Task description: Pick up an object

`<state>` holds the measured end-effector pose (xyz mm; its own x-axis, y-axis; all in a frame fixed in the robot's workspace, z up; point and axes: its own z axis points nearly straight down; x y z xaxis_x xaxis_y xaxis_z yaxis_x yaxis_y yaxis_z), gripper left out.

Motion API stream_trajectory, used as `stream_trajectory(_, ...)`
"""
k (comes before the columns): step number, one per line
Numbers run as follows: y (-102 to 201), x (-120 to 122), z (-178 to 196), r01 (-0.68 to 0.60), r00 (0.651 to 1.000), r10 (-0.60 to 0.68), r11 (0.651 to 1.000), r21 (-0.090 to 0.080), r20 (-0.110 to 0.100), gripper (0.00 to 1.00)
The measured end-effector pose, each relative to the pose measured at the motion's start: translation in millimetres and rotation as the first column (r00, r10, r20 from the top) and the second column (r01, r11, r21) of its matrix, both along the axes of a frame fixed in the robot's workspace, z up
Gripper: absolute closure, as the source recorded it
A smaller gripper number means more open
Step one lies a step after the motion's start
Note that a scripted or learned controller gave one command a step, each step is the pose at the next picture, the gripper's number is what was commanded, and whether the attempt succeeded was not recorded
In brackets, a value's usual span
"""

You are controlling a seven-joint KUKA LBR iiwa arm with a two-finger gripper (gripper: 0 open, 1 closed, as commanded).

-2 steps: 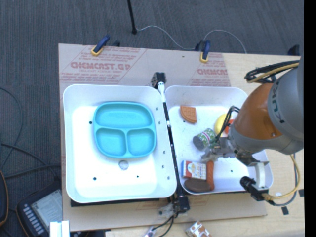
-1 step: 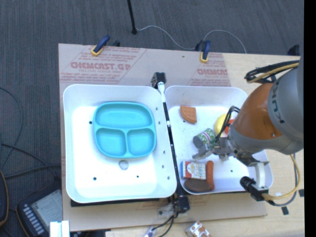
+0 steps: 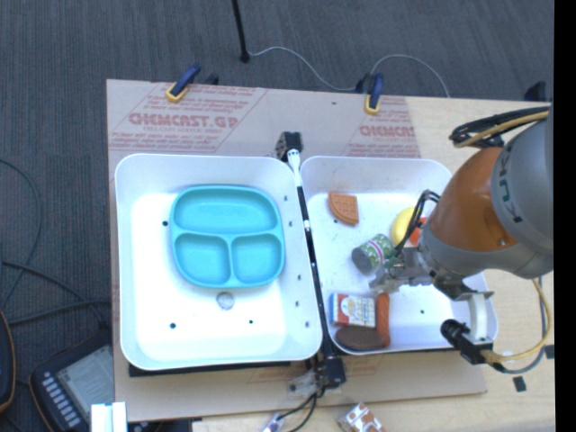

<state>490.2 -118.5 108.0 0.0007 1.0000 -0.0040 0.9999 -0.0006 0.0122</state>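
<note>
Camera view: both white bins sit side by side on the counter (image 3: 432, 115), seen from above at a slant.
Left bin (image 3: 144, 241): holds a turquoise divided plate (image 3: 229, 237) with three compartments, lying flat; nothing else of note rests in it apart from a small pale disc (image 3: 225, 301) just below the plate.
Right bin (image 3: 315, 268): holds the loose things that could be picked.
Cookie (image 3: 344, 207): a brown wedge lying flat near the upper left of the right bin, well apart from the arm.
Small box (image 3: 355, 310): red and white, lying at the lower left of the right bin, touching a reddish-brown piece (image 3: 383, 317) beside it.
Dark round piece (image 3: 359, 337): against the lower rim, just under the box.
Can (image 3: 373, 252): green-labelled, tipped on its side, mid-bin, just beside the hand.
Yellow object (image 3: 405, 219): partly hidden behind the arm, too covered to name.
Arm (image 3: 490, 210): grey with an orange band, reaching in from the right, low over the right bin.
Hand (image 3: 392, 274): down close to the can; whether it is open or closed cannot be told, and nothing is visibly between its tips.
Progress: the approach looks made, with the can the likeliest target; grasp and lift are judged not yet done, as every object lies on the bin floor.
</note>
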Motion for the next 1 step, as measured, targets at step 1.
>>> stream_trajectory(1, 0.1, -0.1, -0.1, 0.000, 1.000, 0.000, 1.000, 0.000, 0.000, 0.00)
